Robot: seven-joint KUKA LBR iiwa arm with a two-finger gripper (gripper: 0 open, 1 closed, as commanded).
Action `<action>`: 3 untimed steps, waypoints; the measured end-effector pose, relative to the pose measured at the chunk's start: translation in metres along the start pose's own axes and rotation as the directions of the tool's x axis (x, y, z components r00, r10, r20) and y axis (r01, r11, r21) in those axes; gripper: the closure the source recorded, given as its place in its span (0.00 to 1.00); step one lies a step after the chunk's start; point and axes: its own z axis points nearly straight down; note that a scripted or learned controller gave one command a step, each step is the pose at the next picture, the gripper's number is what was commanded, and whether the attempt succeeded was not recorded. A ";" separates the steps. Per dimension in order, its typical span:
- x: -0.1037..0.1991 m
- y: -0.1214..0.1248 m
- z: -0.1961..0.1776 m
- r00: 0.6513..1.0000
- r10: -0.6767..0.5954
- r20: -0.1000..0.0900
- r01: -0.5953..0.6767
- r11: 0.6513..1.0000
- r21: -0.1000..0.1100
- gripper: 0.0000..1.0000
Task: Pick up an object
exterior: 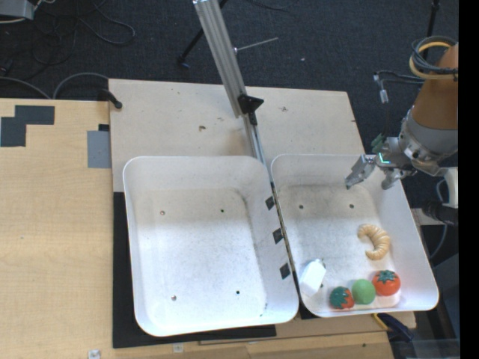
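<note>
I note the gripper (376,172) open and empty over the right bin (329,200) far rim; croissant (375,241) and tomato (386,282) lie near, ungrasped

Fixed above the bench (187,118), looking down at a slant. Far enough off to take in both white bins (150,172) side by side, with floor beyond.

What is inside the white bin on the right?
The right bin holds a croissant, a tomato, a green ball, a red-green toy and a white block. Nothing looks covered.
</note>
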 end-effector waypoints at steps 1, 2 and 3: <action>0.000 0.001 -0.003 1.000 -0.003 0.002 0.003 1.000 -0.004 0.00; 0.010 0.002 0.048 1.000 -0.002 0.000 0.002 1.000 0.000 0.00; 0.011 0.008 0.110 1.000 -0.005 0.000 0.005 1.000 0.000 0.00</action>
